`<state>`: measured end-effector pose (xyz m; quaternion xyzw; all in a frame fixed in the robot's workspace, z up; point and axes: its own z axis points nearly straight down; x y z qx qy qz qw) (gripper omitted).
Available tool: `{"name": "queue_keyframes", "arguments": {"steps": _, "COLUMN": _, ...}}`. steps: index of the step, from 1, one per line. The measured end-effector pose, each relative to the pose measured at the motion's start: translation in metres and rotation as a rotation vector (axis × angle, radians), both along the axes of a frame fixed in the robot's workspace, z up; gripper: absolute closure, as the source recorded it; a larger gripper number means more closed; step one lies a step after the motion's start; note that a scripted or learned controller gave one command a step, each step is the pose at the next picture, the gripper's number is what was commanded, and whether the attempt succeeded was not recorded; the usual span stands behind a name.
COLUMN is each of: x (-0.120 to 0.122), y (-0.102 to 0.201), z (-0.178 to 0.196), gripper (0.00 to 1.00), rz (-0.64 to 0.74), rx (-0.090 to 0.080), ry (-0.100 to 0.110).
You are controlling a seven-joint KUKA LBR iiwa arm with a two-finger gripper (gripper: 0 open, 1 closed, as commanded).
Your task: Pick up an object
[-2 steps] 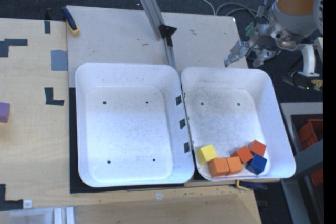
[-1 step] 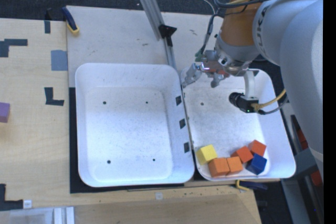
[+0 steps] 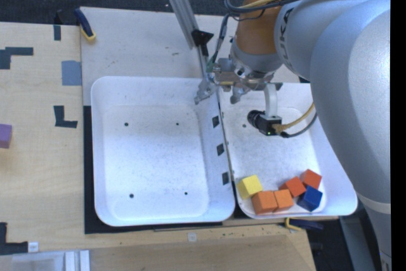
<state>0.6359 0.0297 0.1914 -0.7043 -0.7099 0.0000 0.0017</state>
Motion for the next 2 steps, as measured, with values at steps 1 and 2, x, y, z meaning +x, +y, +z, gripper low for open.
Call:
{"name": "queue_keyframes", "arguments": {"steps": 1, "x": -0.024, "y": -0.06, "z": 0.0, "gripper": 0.0, "rz": -0.012, "rx": -0.005, "ry": 0.002}}
{"name": "queue_keyframes", "arguments": {"steps": 2, "x": 0.006, "y": 0.015, "z": 0.0, "gripper": 0.0, "rz": 0.001, "rx": 0.0, "ry": -0.002}}
